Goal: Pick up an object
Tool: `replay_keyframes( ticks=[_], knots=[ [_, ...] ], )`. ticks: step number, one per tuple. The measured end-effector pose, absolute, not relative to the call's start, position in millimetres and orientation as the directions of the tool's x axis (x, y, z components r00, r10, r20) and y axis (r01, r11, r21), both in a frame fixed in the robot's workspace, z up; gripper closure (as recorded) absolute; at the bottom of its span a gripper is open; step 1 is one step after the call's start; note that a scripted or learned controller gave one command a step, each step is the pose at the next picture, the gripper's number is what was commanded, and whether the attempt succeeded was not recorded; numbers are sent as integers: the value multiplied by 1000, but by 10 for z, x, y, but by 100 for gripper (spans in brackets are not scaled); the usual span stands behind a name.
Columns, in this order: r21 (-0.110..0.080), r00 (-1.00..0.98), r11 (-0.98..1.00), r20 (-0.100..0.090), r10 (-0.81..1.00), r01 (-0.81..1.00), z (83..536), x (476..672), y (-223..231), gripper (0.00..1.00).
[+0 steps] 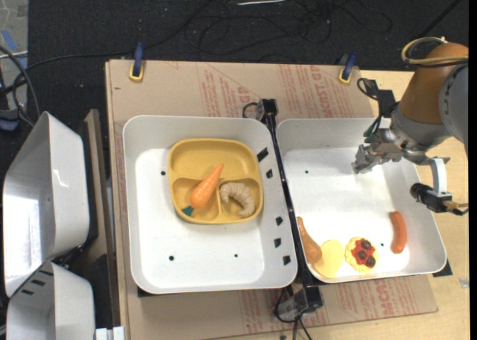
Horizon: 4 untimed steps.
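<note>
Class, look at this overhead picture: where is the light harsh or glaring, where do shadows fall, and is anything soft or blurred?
Camera view: lighting is bright and even; the white bins nearly wash out, with glare along the rims. The gripper casts a soft shadow on the right bin's floor. The carrot and sausage look reasonably sharp; the whole picture is slightly soft and grainy. The floor beyond the bench is dark.

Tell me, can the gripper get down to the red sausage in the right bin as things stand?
Probably yes. The red sausage lies alone near the right bin's right wall, nothing on it, and the gripper hangs over the same bin's far side.
</note>
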<state>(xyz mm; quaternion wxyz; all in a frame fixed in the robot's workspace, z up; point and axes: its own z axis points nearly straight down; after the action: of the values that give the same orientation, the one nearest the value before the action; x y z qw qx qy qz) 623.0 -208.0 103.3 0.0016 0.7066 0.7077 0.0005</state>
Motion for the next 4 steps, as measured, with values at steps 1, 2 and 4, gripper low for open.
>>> replay_keyframes(
  ticks=[1,2,4],
  knots=[
    [5,0,0,-2,1000,1000,1479,6195,-2073,100],
    [8,-2,2,-3,1000,1000,2114,6238,-2124,100],
    [5,-4,4,-2,1000,1000,2878,6303,-2183,100]
  ],
)
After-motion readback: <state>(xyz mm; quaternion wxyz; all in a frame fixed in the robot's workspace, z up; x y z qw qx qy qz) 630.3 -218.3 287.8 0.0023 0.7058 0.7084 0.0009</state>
